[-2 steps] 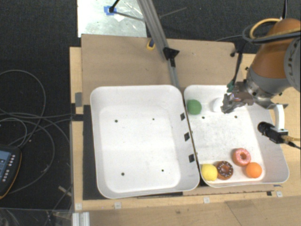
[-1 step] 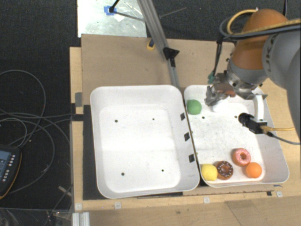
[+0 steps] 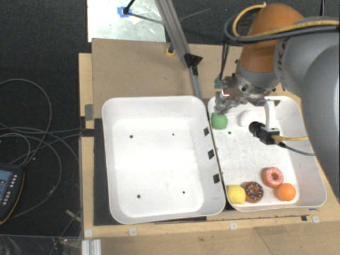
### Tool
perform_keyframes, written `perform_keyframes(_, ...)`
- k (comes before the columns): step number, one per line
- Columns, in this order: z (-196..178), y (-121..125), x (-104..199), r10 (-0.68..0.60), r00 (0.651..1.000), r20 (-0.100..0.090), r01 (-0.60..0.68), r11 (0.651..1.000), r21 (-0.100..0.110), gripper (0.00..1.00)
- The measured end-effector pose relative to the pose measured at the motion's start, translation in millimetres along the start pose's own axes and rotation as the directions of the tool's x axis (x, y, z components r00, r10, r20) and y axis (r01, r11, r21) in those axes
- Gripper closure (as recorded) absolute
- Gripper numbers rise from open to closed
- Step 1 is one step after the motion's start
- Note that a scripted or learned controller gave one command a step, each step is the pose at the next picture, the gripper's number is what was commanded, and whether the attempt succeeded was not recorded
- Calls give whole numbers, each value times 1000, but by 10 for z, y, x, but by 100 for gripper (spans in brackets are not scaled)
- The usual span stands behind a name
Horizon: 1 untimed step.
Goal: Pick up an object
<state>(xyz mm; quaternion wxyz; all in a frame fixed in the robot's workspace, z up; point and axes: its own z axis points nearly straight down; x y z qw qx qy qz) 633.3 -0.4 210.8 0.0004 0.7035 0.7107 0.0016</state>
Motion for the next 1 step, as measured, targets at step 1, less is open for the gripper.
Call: perform_keyframes(1, 8, 97, 501, 0, 1000, 0, 0, 1000, 0, 100)
